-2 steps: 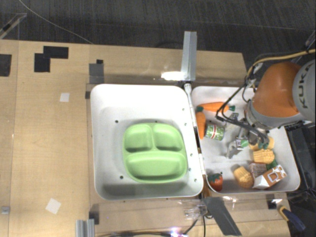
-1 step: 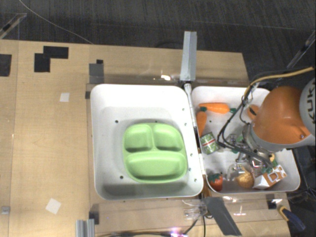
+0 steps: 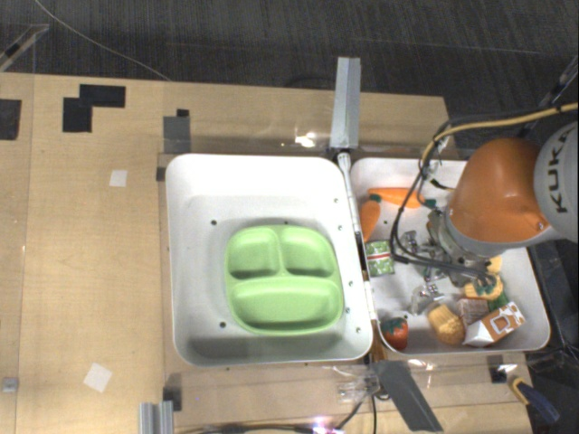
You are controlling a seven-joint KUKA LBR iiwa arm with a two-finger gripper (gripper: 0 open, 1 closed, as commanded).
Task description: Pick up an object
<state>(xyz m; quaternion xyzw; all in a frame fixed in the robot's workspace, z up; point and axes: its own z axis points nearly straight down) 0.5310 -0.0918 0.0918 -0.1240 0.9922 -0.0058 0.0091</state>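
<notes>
Nearest, at five o'clock in the right bin point(image 3: 536, 331), lie a tan lump point(image 3: 444, 323), a small carton point(image 3: 497, 325) and a tomato-like piece point(image 3: 395, 331).

Just above them the gripper point(image 3: 432, 283) hangs low, seemingly in the approach step; whether it grips anything I cannot tell.

Next it needs to settle squarely over one piece before lifting; farther off at nine o'clock a green tray point(image 3: 284, 276) sits in the left bin point(image 3: 194, 197).

Green tray point(image 3: 282, 278), white bins point(image 3: 194, 188)

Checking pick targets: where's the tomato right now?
The tomato lies in the right bin's near-left corner, by the divider, left of the bread roll.
</notes>
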